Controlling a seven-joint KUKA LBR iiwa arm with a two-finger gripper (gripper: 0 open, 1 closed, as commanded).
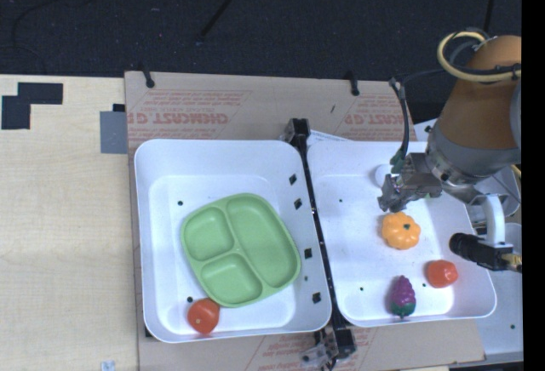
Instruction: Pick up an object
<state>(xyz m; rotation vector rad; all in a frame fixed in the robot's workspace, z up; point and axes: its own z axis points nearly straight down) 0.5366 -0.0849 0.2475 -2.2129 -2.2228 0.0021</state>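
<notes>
My gripper point(392, 197) hangs low over the right bin point(353, 191), just above and to the left of an orange pumpkin-like toy point(400, 231). Nothing shows between its fingers. A red tomato-like toy point(441, 273) lies at the bin's front right. A purple grape-like toy point(402, 295) sits near the front wall. A small white thing point(381, 175) peeks out beside the gripper's far side. In the left bin point(162, 191) rests a green divided plate point(241, 249), with a red tomato toy point(203, 316) at its front left corner.
A black divider point(311, 225) runs between the two bins. Brown cardboard point(238, 105) lies under and behind them. The pale bench top point(60, 225) spreads to the left.
</notes>
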